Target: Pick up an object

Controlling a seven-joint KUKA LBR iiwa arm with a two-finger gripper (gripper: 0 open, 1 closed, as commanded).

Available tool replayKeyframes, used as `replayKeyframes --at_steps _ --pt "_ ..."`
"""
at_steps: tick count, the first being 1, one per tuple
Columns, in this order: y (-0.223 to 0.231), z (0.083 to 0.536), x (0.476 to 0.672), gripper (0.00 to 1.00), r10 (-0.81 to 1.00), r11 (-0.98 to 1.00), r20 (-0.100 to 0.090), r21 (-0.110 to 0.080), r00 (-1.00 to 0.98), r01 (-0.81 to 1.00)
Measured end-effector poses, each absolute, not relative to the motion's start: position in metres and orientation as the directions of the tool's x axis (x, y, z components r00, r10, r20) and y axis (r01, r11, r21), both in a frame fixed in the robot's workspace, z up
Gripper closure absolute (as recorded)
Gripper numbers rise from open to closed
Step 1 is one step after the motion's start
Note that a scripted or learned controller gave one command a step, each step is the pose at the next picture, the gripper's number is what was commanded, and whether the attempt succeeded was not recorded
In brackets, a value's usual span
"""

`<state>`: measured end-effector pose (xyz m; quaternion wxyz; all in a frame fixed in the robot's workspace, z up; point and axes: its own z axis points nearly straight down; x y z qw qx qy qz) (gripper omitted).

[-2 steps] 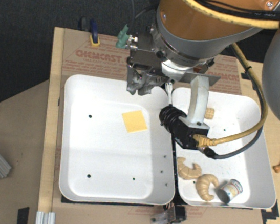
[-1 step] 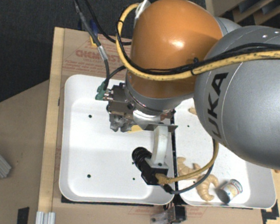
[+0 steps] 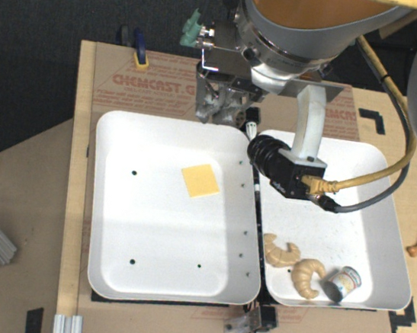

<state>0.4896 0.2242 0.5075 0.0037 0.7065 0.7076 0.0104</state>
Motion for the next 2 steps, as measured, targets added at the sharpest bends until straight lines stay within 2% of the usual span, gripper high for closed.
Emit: replayKeyframes --at_steps 1,2 --pt "0.224 0.364 0.478 1.0 1.0 -0.001 -0.007 -0.015 0.001 1.0" --pt "0.225 0.383 0.48 1.0 1.0 0.0 0.001 0.002 0.0 1.0"
